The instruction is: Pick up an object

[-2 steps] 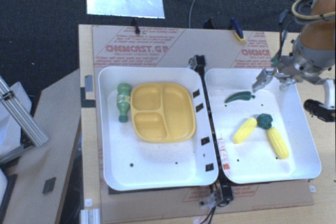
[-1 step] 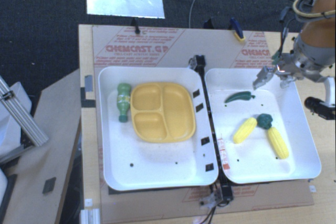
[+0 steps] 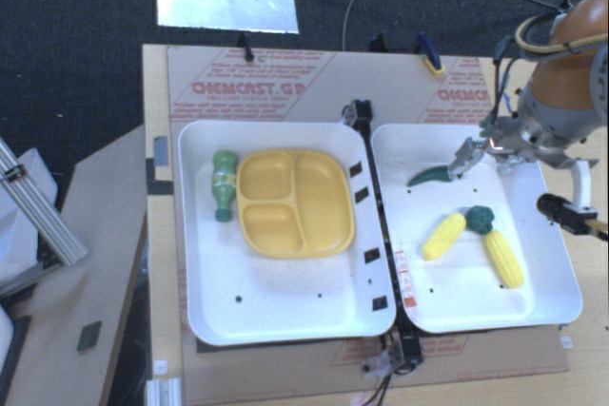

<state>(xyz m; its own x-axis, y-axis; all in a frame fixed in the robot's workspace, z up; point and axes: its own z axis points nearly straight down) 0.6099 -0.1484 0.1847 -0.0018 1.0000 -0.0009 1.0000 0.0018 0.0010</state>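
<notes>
Two shallow white bins sit side by side on the bench. Over the right bin (image 3: 547,299) hangs the gripper (image 3: 468,157), its state impossible to tell. A green pepper (image 3: 430,175) lies just left of its tip. Below it lie two corn cobs (image 3: 444,236) and a dark green piece (image 3: 480,220); far left, a yellow divided plate (image 3: 290,203) and green bottle (image 3: 224,184).

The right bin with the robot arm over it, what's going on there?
The arm's end effector hangs low over the back of the right bin, just beside a green chili pepper. Two toy corn cobs and a dark green vegetable lie nearer the front. The left bin holds a yellow divided plate and a green bottle.
</notes>
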